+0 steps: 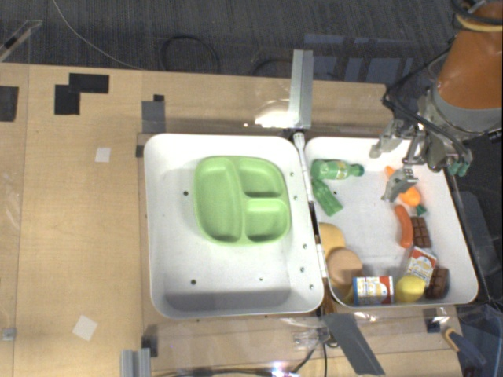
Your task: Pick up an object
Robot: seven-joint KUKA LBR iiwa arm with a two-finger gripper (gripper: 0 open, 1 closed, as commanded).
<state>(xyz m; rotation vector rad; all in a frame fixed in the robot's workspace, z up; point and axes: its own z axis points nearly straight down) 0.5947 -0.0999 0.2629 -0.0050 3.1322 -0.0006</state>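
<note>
The right bin [357, 210] holds several toy foods. An orange carrot with a green top [410, 199] lies near its far right wall, with a red sausage [404, 226] and a brown chocolate bar [422, 231] just in front of it. My gripper [395, 167] hangs low over the bin's back right part, directly above the carrot's far end, with the orange band of the arm [471, 61] above it. Its fingers stand open and nothing is held between them. A green bottle [335, 169] lies to the gripper's left.
The left bin [169, 273] holds a green divided plate [240, 199]. Against the right bin's left wall lie a second green item [327, 197], a yellow bun [331, 236] and a brown round piece [343, 265]. A can [372, 290], a lemon [409, 289] and a small carton [421, 264] crowd the front.
</note>
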